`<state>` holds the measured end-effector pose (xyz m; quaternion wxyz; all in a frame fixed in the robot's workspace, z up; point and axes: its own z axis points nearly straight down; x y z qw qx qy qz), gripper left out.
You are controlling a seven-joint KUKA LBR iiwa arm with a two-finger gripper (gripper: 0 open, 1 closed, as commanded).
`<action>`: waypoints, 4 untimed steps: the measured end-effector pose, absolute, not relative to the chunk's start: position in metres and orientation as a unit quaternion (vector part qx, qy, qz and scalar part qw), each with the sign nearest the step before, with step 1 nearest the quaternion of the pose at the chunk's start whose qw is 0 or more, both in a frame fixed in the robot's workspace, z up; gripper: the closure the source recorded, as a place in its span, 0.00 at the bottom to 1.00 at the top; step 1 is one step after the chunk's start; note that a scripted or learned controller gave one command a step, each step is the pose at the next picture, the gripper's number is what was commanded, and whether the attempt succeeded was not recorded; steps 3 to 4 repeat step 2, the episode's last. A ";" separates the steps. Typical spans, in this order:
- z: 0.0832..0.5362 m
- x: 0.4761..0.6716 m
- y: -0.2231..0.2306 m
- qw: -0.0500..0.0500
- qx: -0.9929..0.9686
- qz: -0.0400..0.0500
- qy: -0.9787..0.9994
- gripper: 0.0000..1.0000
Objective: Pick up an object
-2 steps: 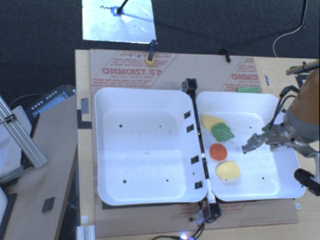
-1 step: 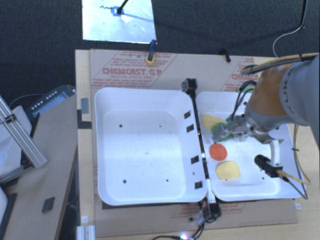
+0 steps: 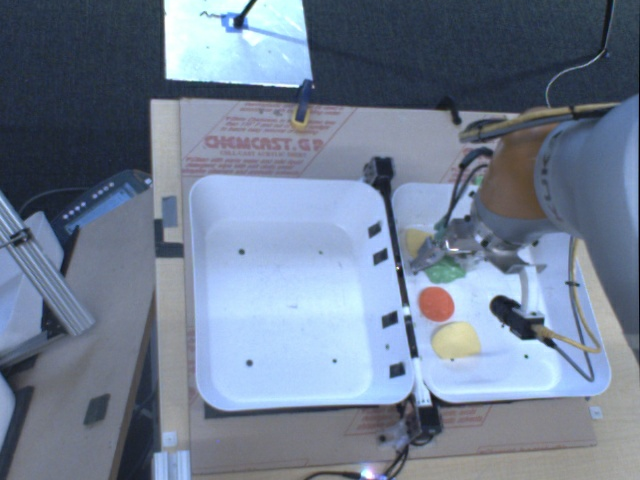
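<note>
Dark carpet-like flooring framed the scene along the top and left of the frame, with a shiny metal plate (image 3: 237, 26) lying at the upper left. Below it, the tabletop (image 3: 260, 140), a pale board printed with red lettering, carried two shallow white bins side by side. The left bin (image 3: 215, 298) took up the centre of the frame, its floor a wide open span bounded by raised rims on all four sides. The right bin (image 3: 575, 358) was the crowded one: the grey arm (image 3: 590, 183) with its orange band reached in from the right of the frame and covered the bin's upper right corner. The end effector (image 3: 447, 251) sat low near the bin's left wall, close to the black clips joining the two bins; whether it was released or clenched could not be told from this angle. A green object (image 3: 447, 269) lay directly at its tip, touching or just under it, and a pale yellow object (image 3: 415, 240) lay just beside it toward the dividing wall. A red-orange ball (image 3: 436, 303) rested below the green one, slightly apart, and a yellow lemon-shaped object (image 3: 456, 341) lay just below that, near the bin's lower left. A black cable fitting (image 3: 517, 317) hung over the bin's floor at the right, leaving a bare strip along the lower rim.
</note>
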<state>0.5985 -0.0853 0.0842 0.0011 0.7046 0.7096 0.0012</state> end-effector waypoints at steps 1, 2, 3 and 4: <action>0.095 0.598 -0.086 0.001 0.705 0.002 0.709 1.00; 0.190 0.587 -0.003 0.002 0.703 0.004 0.711 1.00; 0.190 0.587 -0.003 0.002 0.703 0.004 0.711 1.00; 0.190 0.587 -0.003 0.002 0.703 0.004 0.711 1.00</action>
